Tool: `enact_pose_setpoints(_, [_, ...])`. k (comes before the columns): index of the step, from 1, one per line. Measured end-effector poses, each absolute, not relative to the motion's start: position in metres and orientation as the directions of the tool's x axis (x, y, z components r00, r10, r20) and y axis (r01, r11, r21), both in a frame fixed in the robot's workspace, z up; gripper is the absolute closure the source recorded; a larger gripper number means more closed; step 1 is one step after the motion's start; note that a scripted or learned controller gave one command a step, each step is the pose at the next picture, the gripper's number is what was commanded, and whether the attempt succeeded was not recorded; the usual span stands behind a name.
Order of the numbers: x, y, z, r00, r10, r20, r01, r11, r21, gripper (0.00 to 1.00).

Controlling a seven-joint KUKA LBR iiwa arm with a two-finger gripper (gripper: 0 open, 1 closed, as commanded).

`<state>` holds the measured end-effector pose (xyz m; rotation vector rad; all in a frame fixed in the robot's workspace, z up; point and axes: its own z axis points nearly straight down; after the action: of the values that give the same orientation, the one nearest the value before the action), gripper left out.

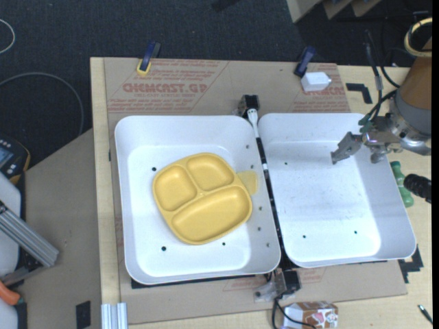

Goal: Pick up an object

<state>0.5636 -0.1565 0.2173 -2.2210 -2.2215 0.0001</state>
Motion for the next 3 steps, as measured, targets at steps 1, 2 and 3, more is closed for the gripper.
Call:
enact_pose_setpoints(1, [0.524,-0.121,0.294,-0.004,1.000,0.000,1.000,0.004,0.008,0.00])
enact_pose_setpoints(2, [0.483,-0.069,0.354,-0.006,1.000,0.001,1.000,0.006,0.007,0.00])
enact_pose_setpoints(3, [0.484,-0.071,0.361,-0.002,1.000,-0.001,1.000,0.002,0.005,1.00])
